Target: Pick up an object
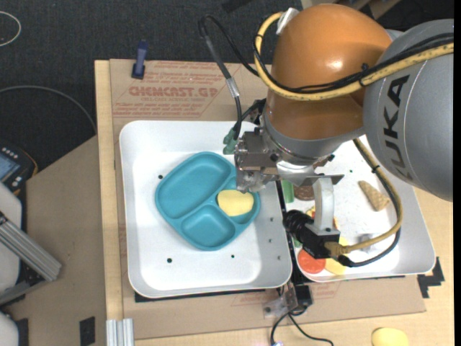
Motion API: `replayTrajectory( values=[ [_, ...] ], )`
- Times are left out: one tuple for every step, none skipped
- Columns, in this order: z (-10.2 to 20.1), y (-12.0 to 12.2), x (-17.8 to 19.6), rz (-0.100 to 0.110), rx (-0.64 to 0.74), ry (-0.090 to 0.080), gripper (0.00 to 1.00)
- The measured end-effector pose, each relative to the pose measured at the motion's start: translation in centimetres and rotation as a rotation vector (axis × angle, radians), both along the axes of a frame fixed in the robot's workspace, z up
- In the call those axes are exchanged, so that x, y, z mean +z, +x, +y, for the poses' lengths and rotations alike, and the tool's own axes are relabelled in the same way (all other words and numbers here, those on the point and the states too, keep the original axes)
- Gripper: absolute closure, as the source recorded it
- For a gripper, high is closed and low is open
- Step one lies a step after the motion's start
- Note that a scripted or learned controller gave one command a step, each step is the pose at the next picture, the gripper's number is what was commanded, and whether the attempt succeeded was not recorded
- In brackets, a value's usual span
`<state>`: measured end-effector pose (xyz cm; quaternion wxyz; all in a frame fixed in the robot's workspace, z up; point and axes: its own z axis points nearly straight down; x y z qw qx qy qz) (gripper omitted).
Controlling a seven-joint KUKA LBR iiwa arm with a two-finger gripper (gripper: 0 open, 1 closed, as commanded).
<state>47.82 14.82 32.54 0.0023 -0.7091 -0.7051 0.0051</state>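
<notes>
Hanging low over the left bin point(144, 265), the claw point(252, 181) is sitting at the right edge of the blue tray point(191, 193), its boxy grey metal body partly hidden beneath the arm's glossy orange band point(324, 49); whether it is open or closed cannot be told from this angle, and nothing is showing in its grasp. Just below its tip, a pale yellow object point(235, 203), smooth, rounded and a little flattened, is lying in the tray's right-hand compartment, close to the tip, though contact between them is impossible to judge. That tray is smooth turquoise plastic with soft rounded corners and raised ridges splitting it into sections, and it is resting at a tilt on the flat white floor of the left bin. Both bins are shallow glossy white shells with rolled rims, dotted with small dark holes. In the right bin point(414, 258), a tan, rough, wedge-shaped piece point(373, 193) is lying near the far side, and a round orange-red disc point(313, 264) is sitting by the near rim beside something yellow. Black and yellow cables point(374, 240) are looping down from the arm across that bin. Underneath, a brown cardboard sheet point(173, 85) printed with red lettering is covering the bench.
</notes>
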Motion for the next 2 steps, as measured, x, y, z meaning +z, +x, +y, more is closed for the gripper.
replayTrajectory(
  values=[
    [2.2, 0.0, -4.4, -0.003, 0.007, 0.003, 1.00],
    [-4.1, 0.3, 10.9, -0.030, -0.001, 0.008, 1.00]
  ],
)
